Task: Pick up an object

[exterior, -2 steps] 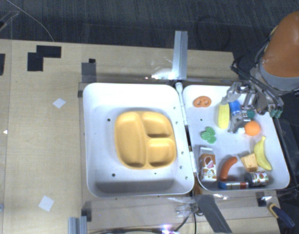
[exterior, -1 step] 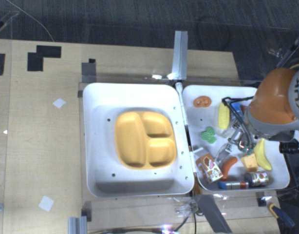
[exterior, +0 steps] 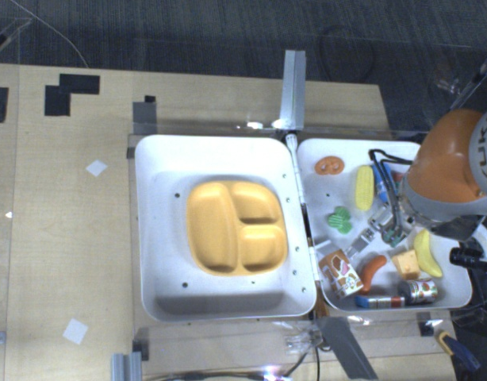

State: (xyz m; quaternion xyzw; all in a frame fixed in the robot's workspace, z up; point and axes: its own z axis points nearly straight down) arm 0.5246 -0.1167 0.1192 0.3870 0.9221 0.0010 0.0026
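I see the gripper low in the right bin, among the toys. Whether it is spread or pressed together, I cannot tell; metal parts blur against the clutter. I see nothing lifted, so I judge the pick not yet done: grasp and raise remain.

Candidates lie close around it. A ridged yellow corn sits just beyond it, a knobbly green piece to its left, a smooth orange sausage and a tan wedge just below. A curved banana lies beside it, under the arm. A printed carton and shiny can rest further off. The left bin holds a moulded yellow tray.
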